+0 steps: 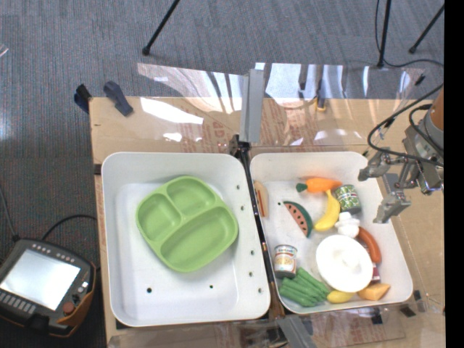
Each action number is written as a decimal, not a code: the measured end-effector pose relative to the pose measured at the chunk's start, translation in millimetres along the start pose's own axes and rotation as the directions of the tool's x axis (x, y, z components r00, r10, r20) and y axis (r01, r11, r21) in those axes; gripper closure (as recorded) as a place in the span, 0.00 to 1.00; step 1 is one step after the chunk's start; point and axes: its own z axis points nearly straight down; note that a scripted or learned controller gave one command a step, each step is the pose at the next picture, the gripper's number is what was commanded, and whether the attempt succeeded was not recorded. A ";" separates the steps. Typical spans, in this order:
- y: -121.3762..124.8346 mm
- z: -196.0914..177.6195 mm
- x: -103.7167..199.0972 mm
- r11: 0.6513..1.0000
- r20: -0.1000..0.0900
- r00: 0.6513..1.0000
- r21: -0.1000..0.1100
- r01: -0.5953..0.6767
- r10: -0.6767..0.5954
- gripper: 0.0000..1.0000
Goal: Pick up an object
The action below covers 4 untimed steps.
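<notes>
Green plastic is seen first: a divided plate (pixel 187 223) lies tilted in the left white bin (pixel 119 194), which rests on the brown surface (pixel 167 118). A handheld screen unit (pixel 43 285) is seen on the floor beyond the surface's left edge. In the right white bin (pixel 290 167) the toy foods are gathered. A hot dog bun (pixel 260 198) lies along its left wall, with a watermelon slice (pixel 299 217) just beside it. A small jar (pixel 286 260) stands nearer the front, and green pea pods (pixel 304 287) are laid below it. A carrot (pixel 319 184) is placed toward the back, with a banana (pixel 330 211) and a green can (pixel 348 196) near it. A white round plate (pixel 344 262) is set toward the front, a red sausage (pixel 369 243) lying at its right. The pincer (pixel 388 188) hangs above the bin's right rim, its fingers spread and nothing held between them.
</notes>
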 end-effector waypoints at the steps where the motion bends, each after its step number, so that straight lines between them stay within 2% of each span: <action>1: -24.4 151.2 5.6 0.992 0.006 0.992 0.003 0.124 -0.124 0.00; 2: 40.8 184.1 -11.0 0.990 0.007 0.990 0.001 0.138 -0.138 0.00; 3: 46.1 184.2 -81.5 0.975 0.008 0.975 0.002 0.222 -0.222 0.00; 4: 44.6 184.0 -75.3 0.968 0.007 0.968 0.002 0.250 -0.250 0.00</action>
